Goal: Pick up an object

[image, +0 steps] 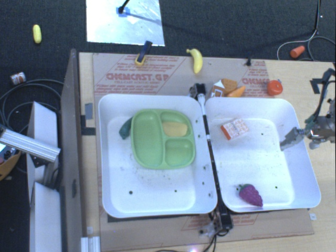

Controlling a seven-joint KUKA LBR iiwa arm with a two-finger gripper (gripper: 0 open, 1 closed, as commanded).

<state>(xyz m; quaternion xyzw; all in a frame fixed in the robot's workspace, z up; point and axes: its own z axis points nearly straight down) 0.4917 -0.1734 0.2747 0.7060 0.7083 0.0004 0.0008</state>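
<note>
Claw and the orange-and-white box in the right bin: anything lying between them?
Nothing in the camera view: between the claw and the orange-and-white box there is bare white floor of the right bin. The purple grapes lie nearer the front, off that line.

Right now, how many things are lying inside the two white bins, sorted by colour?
Green: 2, the divided plate and a dark green item at its left edge
Yellow: 1, a piece in the plate's upper compartment
Orange and white: 1, the small box in the right bin
Purple: 1, the grape bunch in the right bin
Total: 5
</note>
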